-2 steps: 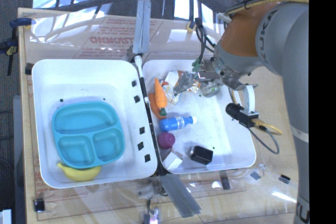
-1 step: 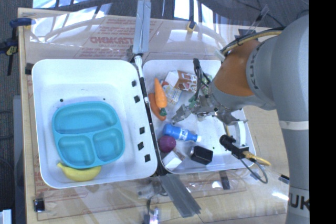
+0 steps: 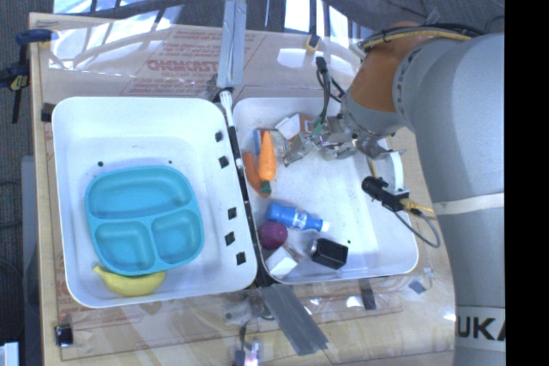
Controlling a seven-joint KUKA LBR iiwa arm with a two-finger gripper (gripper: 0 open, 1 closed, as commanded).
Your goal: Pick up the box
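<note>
The gripper (image 3: 300,146) hangs low in the upper part of the right bin (image 3: 388,257), near the centre of the frame, beside the orange carrot (image 3: 267,155); whether it is spread or closed cannot be told from here. The black box (image 3: 328,253) lies at the lower middle of that bin, just right of the purple ball (image 3: 274,234) and below the blue bottle (image 3: 293,217), well apart from the gripper. This looks like the approach step: next the arm must travel down-frame, centre over the box, and descend.
</note>
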